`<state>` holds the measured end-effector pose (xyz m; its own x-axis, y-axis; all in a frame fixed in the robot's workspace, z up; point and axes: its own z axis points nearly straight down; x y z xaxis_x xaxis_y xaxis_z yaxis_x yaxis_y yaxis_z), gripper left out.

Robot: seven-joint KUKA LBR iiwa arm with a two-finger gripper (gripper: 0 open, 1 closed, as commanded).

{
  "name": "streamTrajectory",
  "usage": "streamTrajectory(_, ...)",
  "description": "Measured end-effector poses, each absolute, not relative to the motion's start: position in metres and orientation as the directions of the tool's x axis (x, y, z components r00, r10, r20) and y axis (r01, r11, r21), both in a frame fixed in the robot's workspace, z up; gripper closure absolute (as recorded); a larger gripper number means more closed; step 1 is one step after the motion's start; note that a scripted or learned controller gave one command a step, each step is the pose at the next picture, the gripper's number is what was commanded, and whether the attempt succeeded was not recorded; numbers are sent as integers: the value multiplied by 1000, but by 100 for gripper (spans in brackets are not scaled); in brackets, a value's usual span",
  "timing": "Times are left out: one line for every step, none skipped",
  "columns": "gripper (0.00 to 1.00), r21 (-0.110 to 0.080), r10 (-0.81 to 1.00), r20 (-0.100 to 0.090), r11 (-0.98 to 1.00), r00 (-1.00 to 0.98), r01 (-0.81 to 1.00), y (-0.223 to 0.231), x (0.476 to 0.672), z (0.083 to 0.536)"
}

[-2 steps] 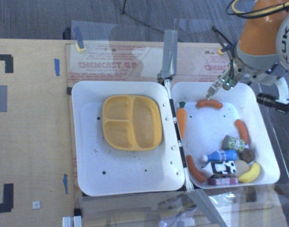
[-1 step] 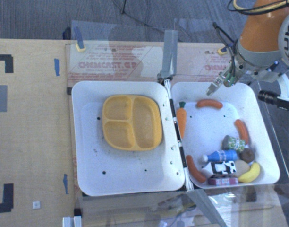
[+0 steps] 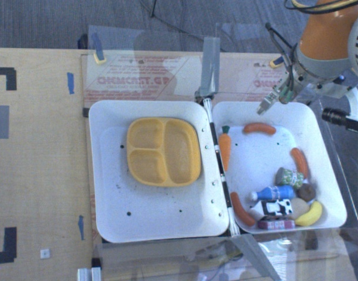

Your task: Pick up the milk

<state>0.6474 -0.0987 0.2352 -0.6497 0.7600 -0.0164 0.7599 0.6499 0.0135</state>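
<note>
The milk [image 3: 278, 206], a small carton with black-and-white cow patches, lies in the lower right of the frame near the bottom edge of the right-hand bin [image 3: 249, 163], crowded between a blue bottle [image 3: 272, 193] above it, a banana [image 3: 309, 214] to its right and a sausage [image 3: 241, 209] to its left. The gripper [image 3: 267, 105] hangs over the bin's upper rim at the upper right, carrying nothing; whether its fingers are apart or together I cannot tell. The milk lies almost straight down the frame from it, well apart, its long axis running roughly left to right, so the descent likely must cross the whole bin.
</note>
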Motion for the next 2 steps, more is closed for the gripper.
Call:
streamTrajectory(100, 18, 759, -23, 651, -651, 759, -98, 649, 247)
streamTrajectory(100, 23, 758, -29, 652, -651, 758, -99, 651, 259)
